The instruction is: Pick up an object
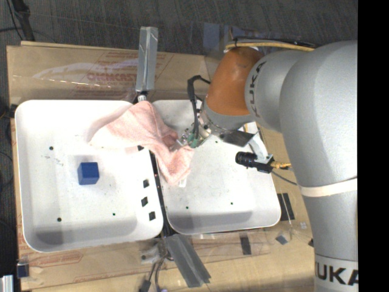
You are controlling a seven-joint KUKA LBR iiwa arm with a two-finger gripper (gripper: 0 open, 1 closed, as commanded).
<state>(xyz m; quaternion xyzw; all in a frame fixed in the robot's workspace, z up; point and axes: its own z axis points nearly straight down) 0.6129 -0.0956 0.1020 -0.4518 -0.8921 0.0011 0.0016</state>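
Two white bins [36, 181] sit side by side. Pink cloth [159, 135] drapes over their shared wall; jaws [193, 140] press into its right fold, opening impossible to tell. Blue cube [89, 173] lies left.

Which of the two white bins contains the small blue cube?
The left bin contains the blue cube. The right bin, where the gripper is, has no cube; the pink cloth lies across the divide between both.
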